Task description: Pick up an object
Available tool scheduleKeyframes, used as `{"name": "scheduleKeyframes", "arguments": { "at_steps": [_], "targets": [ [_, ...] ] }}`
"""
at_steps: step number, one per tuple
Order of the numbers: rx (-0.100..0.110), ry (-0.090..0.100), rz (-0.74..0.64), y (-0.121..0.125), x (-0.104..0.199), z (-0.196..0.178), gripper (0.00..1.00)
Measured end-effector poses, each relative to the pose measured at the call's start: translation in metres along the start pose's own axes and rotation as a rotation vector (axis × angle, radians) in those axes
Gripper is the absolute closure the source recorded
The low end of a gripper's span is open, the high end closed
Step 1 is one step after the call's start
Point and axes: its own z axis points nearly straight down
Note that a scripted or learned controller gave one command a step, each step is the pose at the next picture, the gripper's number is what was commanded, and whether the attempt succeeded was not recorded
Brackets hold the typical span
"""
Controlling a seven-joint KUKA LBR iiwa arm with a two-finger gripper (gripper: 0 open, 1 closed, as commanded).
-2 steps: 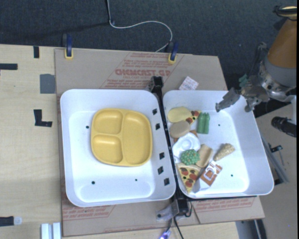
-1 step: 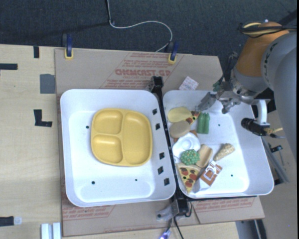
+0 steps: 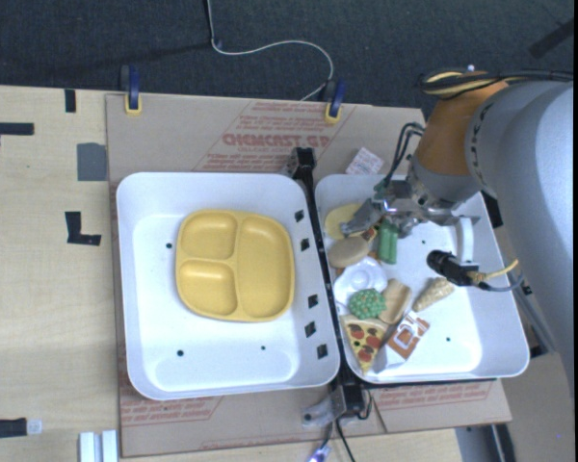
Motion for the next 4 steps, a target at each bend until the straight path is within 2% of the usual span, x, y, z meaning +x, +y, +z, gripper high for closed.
{"name": "scheduleKeyframes", "arguments": {
  "at_steps": [1,2,3,4],
  "targets": [
    [0.007,-0.008,0.000,0.016,0.015,0.000,0.00],
    [0.017,-0.008,0.003,0.025,0.015,0.000,0.00],
    [0.009,-0.019,0.006,0.026,0.029,-0.001,0.00],
    [0.000,-0.007,0.003,0.028,0.012,-0.008,0.00]
  ]
}}
